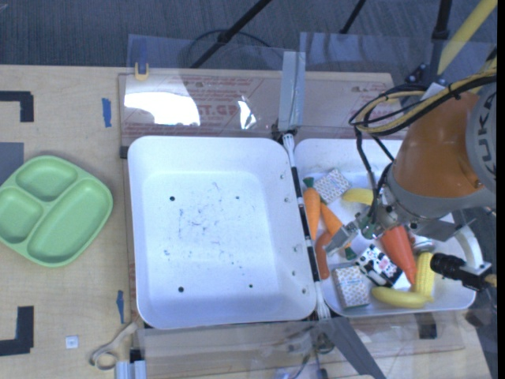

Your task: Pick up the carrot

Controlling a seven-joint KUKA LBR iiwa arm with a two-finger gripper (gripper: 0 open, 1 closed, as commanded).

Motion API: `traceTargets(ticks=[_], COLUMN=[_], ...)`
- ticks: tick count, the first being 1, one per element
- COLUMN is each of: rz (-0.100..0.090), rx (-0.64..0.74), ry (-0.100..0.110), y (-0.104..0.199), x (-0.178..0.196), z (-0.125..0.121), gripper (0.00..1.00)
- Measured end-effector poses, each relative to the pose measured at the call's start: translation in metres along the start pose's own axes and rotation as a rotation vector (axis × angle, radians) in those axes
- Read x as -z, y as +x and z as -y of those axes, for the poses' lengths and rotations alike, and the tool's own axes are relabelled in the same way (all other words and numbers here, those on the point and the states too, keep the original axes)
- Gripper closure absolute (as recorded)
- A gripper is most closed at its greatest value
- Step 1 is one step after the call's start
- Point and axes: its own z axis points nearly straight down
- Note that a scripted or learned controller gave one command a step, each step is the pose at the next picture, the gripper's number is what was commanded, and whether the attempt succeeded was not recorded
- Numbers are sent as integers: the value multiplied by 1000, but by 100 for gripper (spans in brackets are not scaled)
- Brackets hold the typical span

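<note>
- Carrot [312,212] lies along left wall of right bin [465,302].
- Pincer [344,238] low beside it, near other toys; can't tell its state.
- Best: centre over carrot, avoid wall.

wooden bench [63,93]: two white bins [209,227] [465,294] side by side; green divided plate [51,209] left.

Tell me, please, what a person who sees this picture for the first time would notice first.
The eye falls first on the grey and orange arm coming in from the right, with its gripper low over the right bin. That bin is crowded with toy food: a carrot by its left wall, another carrot and a banana. A green divided plate lies far left on the bench.
</note>
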Motion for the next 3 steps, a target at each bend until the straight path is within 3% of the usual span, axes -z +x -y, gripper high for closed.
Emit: traceTargets(ticks=[1, 2, 3], rz=[-1, -1, 2], rx=[75, -23, -227], ry=[1, 1, -3], y=[-89, -16, -62], x=[-89, 0, -97], z=[17, -40, 0], gripper=[0, 0, 0])
